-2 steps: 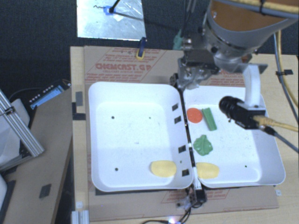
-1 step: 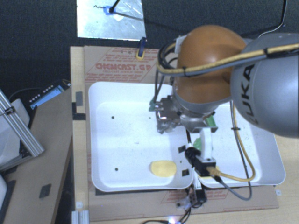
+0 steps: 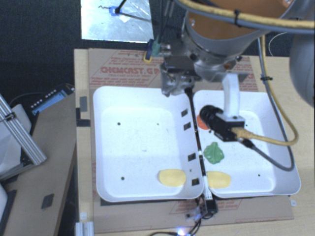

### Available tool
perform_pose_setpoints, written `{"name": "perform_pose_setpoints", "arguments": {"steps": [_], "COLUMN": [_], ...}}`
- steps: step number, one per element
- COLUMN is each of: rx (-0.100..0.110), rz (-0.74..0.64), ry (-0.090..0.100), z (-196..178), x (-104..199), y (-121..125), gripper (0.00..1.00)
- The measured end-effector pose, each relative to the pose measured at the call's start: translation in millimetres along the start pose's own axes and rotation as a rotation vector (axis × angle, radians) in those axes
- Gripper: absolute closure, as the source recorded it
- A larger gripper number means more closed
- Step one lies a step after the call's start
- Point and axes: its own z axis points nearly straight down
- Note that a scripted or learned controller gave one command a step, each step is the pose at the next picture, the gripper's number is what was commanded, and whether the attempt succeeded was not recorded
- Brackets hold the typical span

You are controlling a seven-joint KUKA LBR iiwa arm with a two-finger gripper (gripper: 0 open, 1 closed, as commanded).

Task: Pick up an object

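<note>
Dark speckled carpet floor (image 3: 39, 28) surrounds a tan wooden bench top (image 3: 49, 146). A shiny silver metal sheet (image 3: 115, 14) lies on the carpet, and red-printed brown cardboard (image 3: 123, 69) covers the bench.

Left of the fingers (image 3: 178, 90), the left bin (image 3: 106, 132) offers a wide open floor; one yellow piece (image 3: 172, 177) sits at the rim farthest from them. Right of them, an orange piece (image 3: 202, 122), a green piece (image 3: 214, 152) and a second yellow piece (image 3: 218, 179) crowd the strip beside the centre ridge (image 3: 197, 146). Farther right, the right bin (image 3: 278, 178) has free floor.
</note>
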Motion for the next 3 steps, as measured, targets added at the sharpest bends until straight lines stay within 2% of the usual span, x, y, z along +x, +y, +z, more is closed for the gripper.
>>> {"name": "perform_pose_setpoints", "arguments": {"steps": [1,2,3], "rx": [0.013,0.019,0.025], "rz": [0.008,0.023,-0.002], "ry": [-0.007,-0.013,-0.009], "z": [-39,-8,81], "x": [-22,-172,-84], "y": [0,-2,-3], "gripper": [1.00,1.00,1.00]}}
